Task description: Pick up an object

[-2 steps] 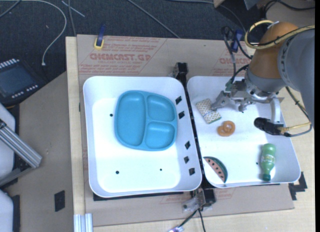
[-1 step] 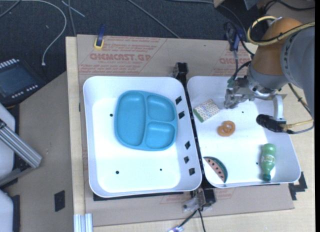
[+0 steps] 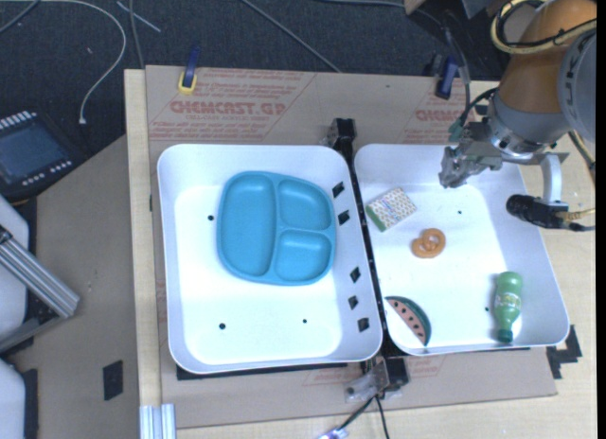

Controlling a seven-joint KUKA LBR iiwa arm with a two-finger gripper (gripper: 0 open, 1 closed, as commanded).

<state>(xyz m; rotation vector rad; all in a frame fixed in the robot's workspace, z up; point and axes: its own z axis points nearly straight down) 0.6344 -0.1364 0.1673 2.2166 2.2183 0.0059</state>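
Two white bins sit side by side on your bench, and nothing is lifted yet: your gripper [image 3: 456, 170] hovers over the right bin [image 3: 530, 267], its opening impossible to judge, well apart from the orange ring [image 3: 429, 243] awaiting pickup.

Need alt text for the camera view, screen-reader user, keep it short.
A grey and orange robot arm holds its gripper above the far part of the right bin, which holds a patterned packet, a toy donut, a watermelon slice and a green bottle. The left bin holds a blue divided plate.
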